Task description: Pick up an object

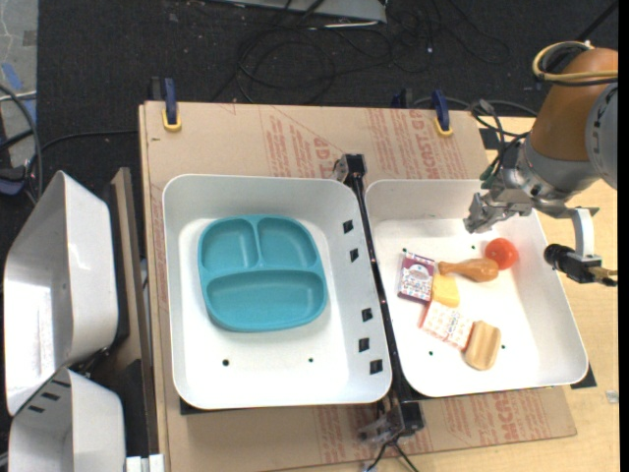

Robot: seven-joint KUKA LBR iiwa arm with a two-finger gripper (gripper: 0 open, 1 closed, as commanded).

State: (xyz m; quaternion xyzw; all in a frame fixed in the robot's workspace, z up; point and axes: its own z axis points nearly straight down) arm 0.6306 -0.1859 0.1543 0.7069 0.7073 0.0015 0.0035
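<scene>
Red, round and smooth, the small tomato-like ball (501, 253) lies in the right white bin (550, 362), touching the orange drumstick-shaped toy (470, 269). The grey two-finger gripper (482, 214) hovers just beside it; jaw state cannot be determined. Risk: the ball may roll aside on contact.

Two bins (187, 264) — one tray (262, 271), six foods (460, 303).

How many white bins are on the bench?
2. The left bin holds a blue tray; the right bin holds small toy food items.
</scene>
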